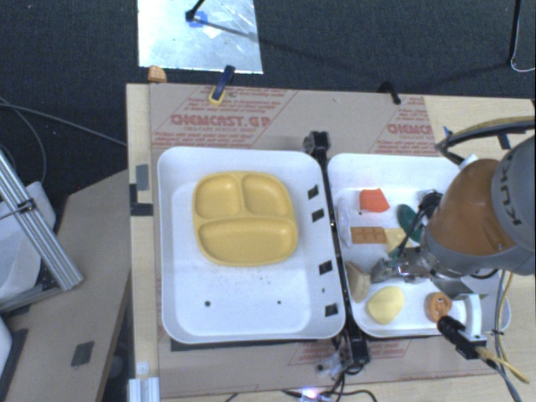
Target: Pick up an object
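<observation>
1. The gripper (pixel 387 268) hangs low in the right bin (pixel 394 164), just above a yellow piece (pixel 386 304); whether it is spread cannot be told.
2. Judged step: reaching. Next, it likely needs a short descent onto the piece.

The grey arm with its orange band (pixel 469 212) enters from the right edge of the frame, bent downward at lower right, its metal two-finger end effector (pixel 387 269) pointing left.
</observation>
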`<move>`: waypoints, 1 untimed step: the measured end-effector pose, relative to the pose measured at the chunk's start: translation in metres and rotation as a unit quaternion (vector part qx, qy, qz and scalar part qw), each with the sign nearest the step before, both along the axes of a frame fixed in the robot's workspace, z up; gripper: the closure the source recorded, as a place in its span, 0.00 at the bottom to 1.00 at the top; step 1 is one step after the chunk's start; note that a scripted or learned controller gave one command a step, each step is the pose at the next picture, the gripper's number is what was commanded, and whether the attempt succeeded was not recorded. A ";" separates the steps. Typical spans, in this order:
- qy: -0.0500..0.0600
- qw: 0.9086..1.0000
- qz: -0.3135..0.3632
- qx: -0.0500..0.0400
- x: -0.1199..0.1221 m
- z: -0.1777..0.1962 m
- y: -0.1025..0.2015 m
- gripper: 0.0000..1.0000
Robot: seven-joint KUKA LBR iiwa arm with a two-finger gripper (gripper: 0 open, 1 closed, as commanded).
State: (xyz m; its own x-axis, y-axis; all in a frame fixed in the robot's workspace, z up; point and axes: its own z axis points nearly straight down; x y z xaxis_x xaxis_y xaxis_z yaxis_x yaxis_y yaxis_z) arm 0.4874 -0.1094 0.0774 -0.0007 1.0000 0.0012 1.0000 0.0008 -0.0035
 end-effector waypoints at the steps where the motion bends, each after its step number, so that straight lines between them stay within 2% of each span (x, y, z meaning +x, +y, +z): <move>1: -0.003 1.000 0.000 0.000 0.002 0.017 -0.001 1.00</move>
State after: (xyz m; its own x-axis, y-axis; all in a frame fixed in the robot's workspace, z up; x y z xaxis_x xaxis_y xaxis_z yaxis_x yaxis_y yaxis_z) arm 0.4892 -0.1102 0.0946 -0.0009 1.0000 0.0004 1.0000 0.0009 0.0028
